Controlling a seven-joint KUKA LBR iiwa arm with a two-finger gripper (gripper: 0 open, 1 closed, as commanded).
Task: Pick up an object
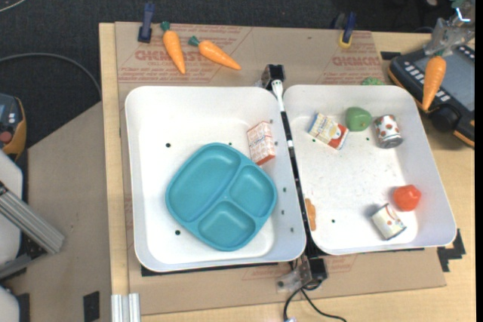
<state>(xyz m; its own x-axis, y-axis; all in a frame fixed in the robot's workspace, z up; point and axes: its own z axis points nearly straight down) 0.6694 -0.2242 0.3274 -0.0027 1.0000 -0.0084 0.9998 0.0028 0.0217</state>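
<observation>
Nothing had been grasped yet; I couldn't tell the end effector's state. Candidates lay in the right bin (434, 185): an orange ball (407, 197), a green ball (358, 118). Next, I judged, came choosing one and descending.

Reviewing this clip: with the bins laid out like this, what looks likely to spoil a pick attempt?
1. The lower can lies on its side right beside the red object; closing fingers may nudge one and roll the other.
2. The small carton leans against the blue tray, so a straight-down grasp may hit the tray rim.
3. The small orange piece sits tight against the right bin's wall, leaving little room for fingers.
</observation>
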